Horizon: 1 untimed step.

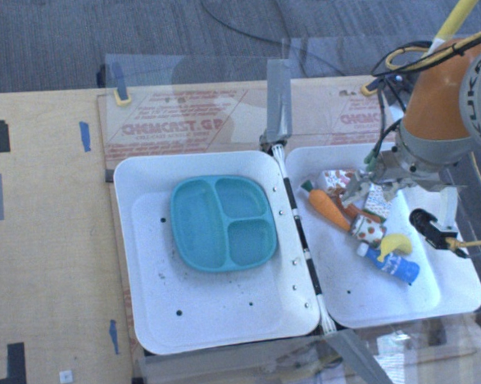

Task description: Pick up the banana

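Plastic bins, two, shallow white, rounded corners, side by side on a pale wood bench (48,266). Left bin (151,316) holds a teal divided plate (224,223), smooth, rounded-square, three compartments, lying flat near the bin's middle. Right bin (453,291) holds a small clutter toward its upper middle: orange carrot (330,210), tapered, lying at a slant; a small printed packet (336,179) with red and white pattern just above it; a blue bottle (396,266) lying on its side lower down. Banana (395,243), small, yellow, curved, sits right against the top of the blue bottle, right of the carrot, in the middle of the right bin. Gripper (370,188) hangs over the clutter above and left of the banana, near the carrot's right end; grey metal, blurred into the items below, so cannot tell how it stands or whether it grasps anything. Orange band of the arm (436,108) above it, yellow and black cables around. Cardboard sheet (178,122) behind the bins reads roughly "CHEMCAST GP" in red, mirrored-looking, partly under clear plastic. Blue tape bits on the bench.
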{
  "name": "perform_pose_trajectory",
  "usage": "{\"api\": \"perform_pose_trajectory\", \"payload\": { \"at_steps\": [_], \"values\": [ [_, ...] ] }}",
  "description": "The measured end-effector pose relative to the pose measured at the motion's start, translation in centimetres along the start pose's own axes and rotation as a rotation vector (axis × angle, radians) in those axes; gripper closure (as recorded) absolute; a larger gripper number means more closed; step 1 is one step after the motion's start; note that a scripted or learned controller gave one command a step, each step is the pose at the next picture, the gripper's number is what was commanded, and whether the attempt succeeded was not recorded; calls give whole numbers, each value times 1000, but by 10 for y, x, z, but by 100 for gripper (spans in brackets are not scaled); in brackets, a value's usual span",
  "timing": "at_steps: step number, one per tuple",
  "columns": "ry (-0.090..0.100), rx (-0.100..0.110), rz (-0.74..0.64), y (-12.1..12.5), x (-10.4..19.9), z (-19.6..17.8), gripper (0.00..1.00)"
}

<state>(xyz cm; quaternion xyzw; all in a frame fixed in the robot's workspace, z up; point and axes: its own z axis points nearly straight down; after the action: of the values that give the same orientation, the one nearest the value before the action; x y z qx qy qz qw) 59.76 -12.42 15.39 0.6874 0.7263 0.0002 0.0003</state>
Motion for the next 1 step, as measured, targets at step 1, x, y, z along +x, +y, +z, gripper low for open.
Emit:
{"api": "perform_pose_trajectory", "payload": {
  "at_steps": [1],
  "values": [
    [-3, -19, 23, -21, -25, 52, 0]
  ]
}}
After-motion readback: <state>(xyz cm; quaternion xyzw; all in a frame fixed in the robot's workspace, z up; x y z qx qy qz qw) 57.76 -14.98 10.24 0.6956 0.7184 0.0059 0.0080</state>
